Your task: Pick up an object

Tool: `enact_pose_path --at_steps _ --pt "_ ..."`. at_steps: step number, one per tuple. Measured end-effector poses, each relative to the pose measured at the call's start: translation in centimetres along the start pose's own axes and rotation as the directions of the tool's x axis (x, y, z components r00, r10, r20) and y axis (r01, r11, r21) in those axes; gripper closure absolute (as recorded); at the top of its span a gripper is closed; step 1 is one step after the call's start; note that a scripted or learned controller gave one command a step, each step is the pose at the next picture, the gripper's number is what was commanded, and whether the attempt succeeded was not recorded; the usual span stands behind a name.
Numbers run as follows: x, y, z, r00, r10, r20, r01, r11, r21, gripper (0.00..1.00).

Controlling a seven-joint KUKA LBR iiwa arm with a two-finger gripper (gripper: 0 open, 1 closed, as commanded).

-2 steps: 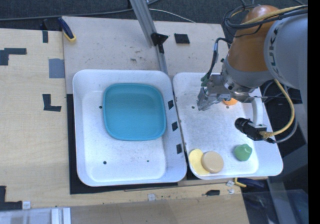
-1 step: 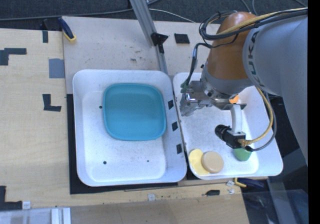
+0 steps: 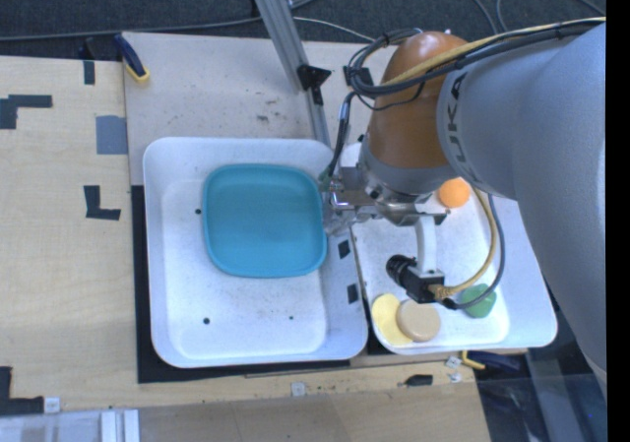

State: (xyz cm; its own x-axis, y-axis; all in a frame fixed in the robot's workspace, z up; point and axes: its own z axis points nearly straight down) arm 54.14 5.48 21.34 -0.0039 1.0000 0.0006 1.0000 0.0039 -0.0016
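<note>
Overhead, the grey arm [image 3: 522, 115] reaches in from the right, its orange band [image 3: 413, 115] hanging above the seam where the two white bins meet. The gripper [image 3: 340, 204] sits below that band, at the right edge of the left bin [image 3: 177, 332], just beside the blue plate [image 3: 264, 219]. Its tips are hidden under the wrist, so how wide it stands and whether it has hold of anything cannot be told.

The blue plate lies flat in the upper middle of the left bin, a rounded square with its right edge close to the gripper. In the right bin [image 3: 522, 322], a small orange ball [image 3: 454, 193] shows just past the wrist near the top. Along the bottom lie a yellow disc [image 3: 386, 312] with a tan round piece [image 3: 420, 322] touching it and partly over it, and a green object [image 3: 479, 303] just to their right. A black fitting [image 3: 409, 276] on a cable hangs above those pieces.
</note>
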Motion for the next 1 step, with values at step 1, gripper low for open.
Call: enact_pose_path --at_steps 1 --pt "4.26 -0.06 -0.58 1.0 0.0 0.0 0.0 1.0 -0.001 1.0"
